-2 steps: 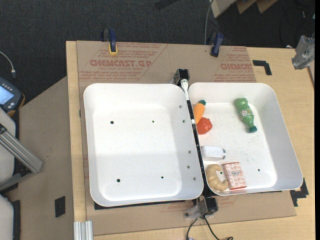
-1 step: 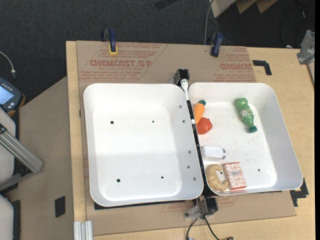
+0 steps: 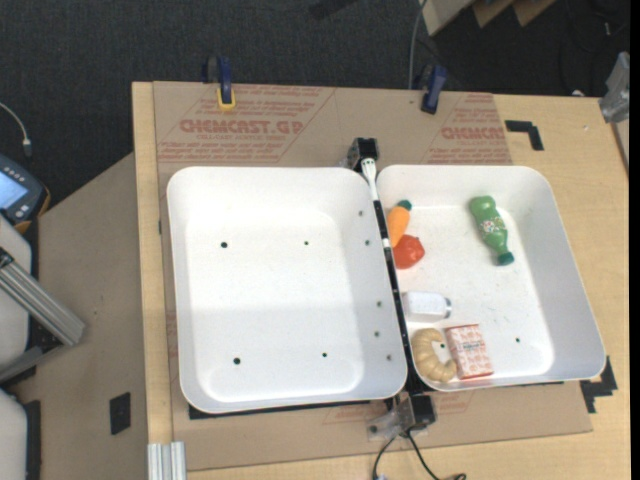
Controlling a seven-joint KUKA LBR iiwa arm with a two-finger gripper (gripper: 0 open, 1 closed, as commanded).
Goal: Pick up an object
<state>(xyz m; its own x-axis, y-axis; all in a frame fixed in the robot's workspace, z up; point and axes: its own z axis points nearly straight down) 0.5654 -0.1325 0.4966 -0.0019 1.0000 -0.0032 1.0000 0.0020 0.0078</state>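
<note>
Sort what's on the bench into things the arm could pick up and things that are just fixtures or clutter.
Pickable, all in the right bin:
- green bottle
- carrot
- red piece
- white block
- pastry
- red-and-white box

Just there:
- left bin
- cardboard sheet
- two blue clamps
- cable at the front edge

At the right edge we see a small pale grey piece (image 3: 622,86); whether it belongs to the arm, we cannot tell.
</note>
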